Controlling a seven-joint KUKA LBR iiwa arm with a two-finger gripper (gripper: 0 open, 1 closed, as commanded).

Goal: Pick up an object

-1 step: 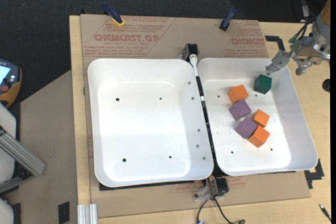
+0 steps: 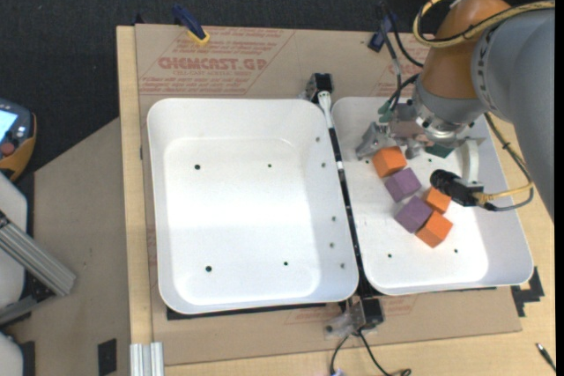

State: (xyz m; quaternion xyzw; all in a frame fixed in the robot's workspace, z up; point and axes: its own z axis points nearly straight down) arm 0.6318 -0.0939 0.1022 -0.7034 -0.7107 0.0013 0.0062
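Fingers of the two-finger gripper stand apart over the far left part of the right bin, clamped on nothing you can see. The nearest orange block sits just at their near side; you cannot tell whether they touch.

Starting at your left, the shallow white left bin offers broad open floor. Red print on the brown board beyond it reads roughly "CHEMCAST GP". The two bins meet along their inner rims.

In the shallow white right bin you can count five blocks:
- three orange blocks
- two purple blocks

They lie bunched in a slanting line toward the right wall. The near left corner has open room.
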